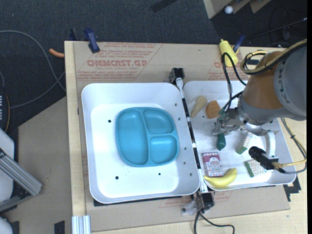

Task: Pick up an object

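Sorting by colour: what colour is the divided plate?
Light blue plate, seen in the camera view.

Bright, even overhead light; soft shadows; slightly grainy, perhaps mildly blurred throughout.

blue divided plate [146, 135]: smooth glossy plastic; white bins [97, 106]: matt plastic; bench [117, 60]: printed brown cardboard; banana [222, 178]: smooth

one slanted overhead view, both bins [97, 130]
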You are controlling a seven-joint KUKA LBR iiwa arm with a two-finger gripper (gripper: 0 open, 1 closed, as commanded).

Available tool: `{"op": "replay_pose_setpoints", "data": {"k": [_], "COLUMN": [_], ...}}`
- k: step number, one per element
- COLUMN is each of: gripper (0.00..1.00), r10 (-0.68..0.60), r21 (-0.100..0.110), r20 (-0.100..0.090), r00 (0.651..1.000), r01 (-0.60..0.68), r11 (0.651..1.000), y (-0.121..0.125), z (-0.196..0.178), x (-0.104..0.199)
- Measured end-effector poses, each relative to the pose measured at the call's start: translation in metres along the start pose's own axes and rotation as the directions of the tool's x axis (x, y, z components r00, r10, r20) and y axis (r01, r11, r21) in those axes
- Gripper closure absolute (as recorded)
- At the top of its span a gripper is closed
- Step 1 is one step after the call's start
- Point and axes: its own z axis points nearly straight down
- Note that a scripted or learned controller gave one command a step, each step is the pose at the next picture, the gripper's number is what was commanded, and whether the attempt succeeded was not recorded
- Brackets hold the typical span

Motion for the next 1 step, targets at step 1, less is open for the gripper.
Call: {"op": "replay_pose_setpoints", "data": {"k": [1], "gripper": [1.00], "r10": [-0.001], "r21": [0.002], "r20": [-0.002], "r00": [1.000], "r01": [0.001], "r11": [1.000], "y": [0.0387], "z": [-0.0908], "x": [0.0649]}}
